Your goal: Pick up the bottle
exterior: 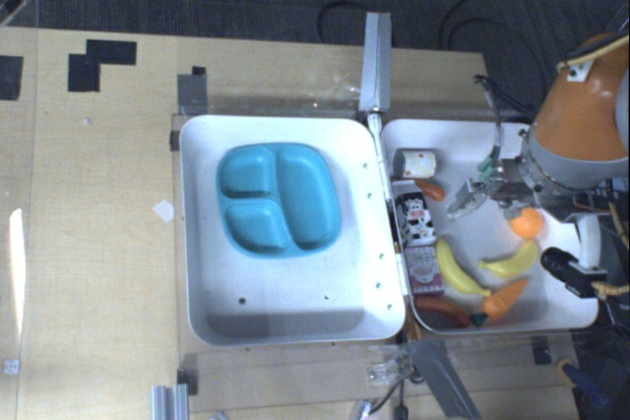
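While the carrot (pixel 504 298) and two bananas (pixel 461 270) crowd the near end of the right bin (pixel 566 318), the bottle (pixel 417 218) lies flat along that bin's left wall, its cow-patterned label up, with a dark red packet (pixel 424 270) just below it and a small white can (pixel 415 162) beyond. Further back the gripper (pixel 476 190) hangs over the middle of the bin, well apart from the bottle and holding nothing; how wide it stands I cannot tell. A good pick probably means shifting left until centred over the bottle's body, turning to close across its narrow width, and descending clear of the wall and the can. An orange ball (pixel 528 223) sits near the wrist. The left bin (pixel 202 310) holds a blue divided tray (pixel 280 198). Both bins rest on a pale wooden worktop (pixel 89 241), with dark carpet and loose cables beyond
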Robot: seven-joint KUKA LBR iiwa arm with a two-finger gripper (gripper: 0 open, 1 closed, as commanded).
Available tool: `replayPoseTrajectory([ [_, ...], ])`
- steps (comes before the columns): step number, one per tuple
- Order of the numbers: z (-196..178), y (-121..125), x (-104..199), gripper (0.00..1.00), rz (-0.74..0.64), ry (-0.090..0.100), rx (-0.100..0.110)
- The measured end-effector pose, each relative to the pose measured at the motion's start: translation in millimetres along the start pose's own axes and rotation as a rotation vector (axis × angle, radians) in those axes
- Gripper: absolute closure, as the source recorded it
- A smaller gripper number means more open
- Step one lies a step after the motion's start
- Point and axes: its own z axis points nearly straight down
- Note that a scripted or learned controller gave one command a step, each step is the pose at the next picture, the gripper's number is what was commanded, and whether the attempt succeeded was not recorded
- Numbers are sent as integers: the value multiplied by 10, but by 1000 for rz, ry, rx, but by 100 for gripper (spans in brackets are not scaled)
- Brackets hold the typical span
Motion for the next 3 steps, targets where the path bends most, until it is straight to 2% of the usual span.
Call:
replayPoseTrajectory([
  [1, 157, 479, -660, 0, 123, -1, 0],
  [2, -784, 1105, -988, 0, 36, -3, -4],
  [3, 907, 803, -745, 0, 163, -1, 2],
])
